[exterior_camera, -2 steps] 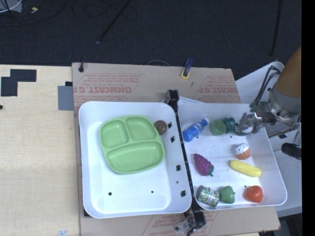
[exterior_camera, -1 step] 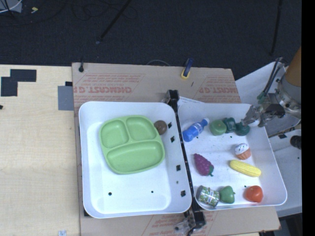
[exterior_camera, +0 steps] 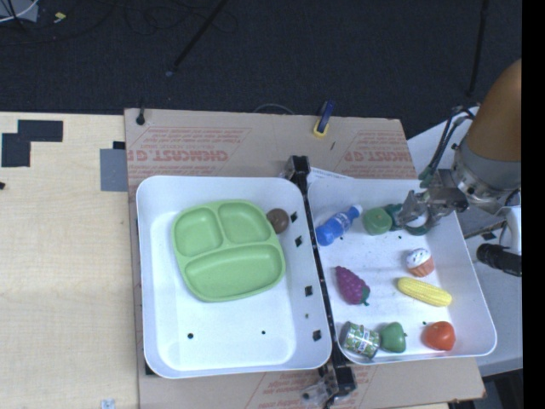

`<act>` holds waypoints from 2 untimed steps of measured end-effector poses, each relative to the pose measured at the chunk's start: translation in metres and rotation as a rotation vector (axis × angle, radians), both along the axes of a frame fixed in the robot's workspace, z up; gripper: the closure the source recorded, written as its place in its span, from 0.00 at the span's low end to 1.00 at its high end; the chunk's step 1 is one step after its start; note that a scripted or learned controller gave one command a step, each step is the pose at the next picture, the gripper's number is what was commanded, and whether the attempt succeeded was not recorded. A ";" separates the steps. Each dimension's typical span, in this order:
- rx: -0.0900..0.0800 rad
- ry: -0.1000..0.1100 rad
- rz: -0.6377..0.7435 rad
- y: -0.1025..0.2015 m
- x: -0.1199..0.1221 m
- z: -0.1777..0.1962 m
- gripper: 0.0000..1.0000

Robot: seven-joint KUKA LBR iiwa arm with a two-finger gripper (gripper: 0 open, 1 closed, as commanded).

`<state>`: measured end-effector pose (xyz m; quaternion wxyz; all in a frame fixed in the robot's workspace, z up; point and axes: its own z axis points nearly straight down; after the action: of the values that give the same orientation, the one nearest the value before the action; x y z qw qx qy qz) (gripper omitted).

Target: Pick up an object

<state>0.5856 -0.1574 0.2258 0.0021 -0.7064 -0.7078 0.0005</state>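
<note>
Tool (exterior_camera: 415, 214) low in right bin, finger state unclear; green round toy (exterior_camera: 377, 221) just beside, leftward.

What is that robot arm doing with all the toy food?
The robot arm's claw is down in the right bin, right next to a round green toy. Nothing is lifted yet. A blue bottle, purple grapes, yellow corn, and a tomato lie around it. The left bin has a green divided plate.

Bright, even overhead light; soft shadows
</note>
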 end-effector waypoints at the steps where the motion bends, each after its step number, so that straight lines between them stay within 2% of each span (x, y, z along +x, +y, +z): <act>1: 0.001 0.001 0.000 0.048 -0.025 0.010 1.00; 2: 0.000 0.002 -0.001 0.093 -0.047 -0.007 1.00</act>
<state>0.5386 -0.0640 0.2188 0.0027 -0.7067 -0.7075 0.0015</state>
